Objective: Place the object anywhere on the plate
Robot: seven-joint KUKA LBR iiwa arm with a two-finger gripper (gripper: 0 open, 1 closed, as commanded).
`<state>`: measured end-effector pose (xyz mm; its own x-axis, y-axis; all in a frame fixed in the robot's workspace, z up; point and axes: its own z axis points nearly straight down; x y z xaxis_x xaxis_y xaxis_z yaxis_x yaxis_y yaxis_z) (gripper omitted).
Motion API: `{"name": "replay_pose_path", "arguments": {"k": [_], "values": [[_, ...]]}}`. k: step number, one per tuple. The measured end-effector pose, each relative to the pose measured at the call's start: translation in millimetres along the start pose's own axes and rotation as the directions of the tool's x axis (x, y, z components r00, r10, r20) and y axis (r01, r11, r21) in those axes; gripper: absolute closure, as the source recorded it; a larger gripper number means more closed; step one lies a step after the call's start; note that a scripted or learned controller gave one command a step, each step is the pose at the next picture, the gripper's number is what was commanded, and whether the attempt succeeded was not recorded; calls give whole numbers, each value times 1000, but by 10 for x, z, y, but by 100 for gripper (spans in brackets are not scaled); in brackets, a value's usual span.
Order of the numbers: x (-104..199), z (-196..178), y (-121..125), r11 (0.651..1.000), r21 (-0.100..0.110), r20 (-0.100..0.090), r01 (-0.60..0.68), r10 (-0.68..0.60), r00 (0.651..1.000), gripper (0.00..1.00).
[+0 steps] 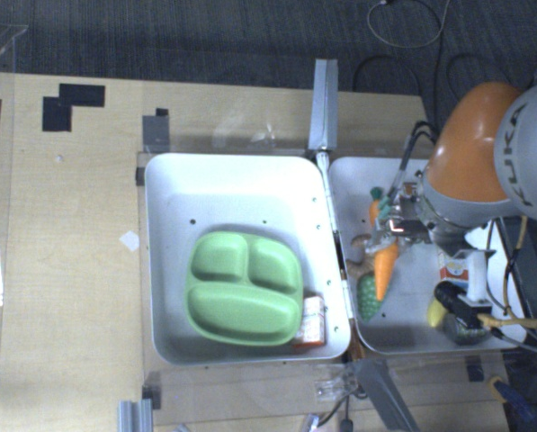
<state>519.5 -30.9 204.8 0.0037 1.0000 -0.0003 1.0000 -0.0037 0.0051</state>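
Tool [399, 224] over the right bin [351, 180], at the carrot's [384, 270] upper end; plate [246, 286] sits in the left bin [167, 232].

Tool open or closed: can't tell from this angle, the arm [479, 151] covers it from above. Carrot lies at a slant near the right bin's left wall, thick end up by the tool, and a green knobbly piece [368, 298] touches its lower end. A small orange-and-green item [374, 207] lies just above it, and a yellow item [437, 311] lies toward the bin's lower right. The green three-compartment plate lies flat, well apart from the carrot, with a small orange-and-white box [313, 320] against its lower right edge. Both bins sit side by side on the wood counter [70, 241].
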Motion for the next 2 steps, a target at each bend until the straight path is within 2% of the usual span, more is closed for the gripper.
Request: {"name": "replay_pose_path", "arguments": {"k": [1,2], "values": [[989,129,153,997,3,-1,-80,80,997,100],[988,127,154,997,3,-1,-79,79,997,0]]}}
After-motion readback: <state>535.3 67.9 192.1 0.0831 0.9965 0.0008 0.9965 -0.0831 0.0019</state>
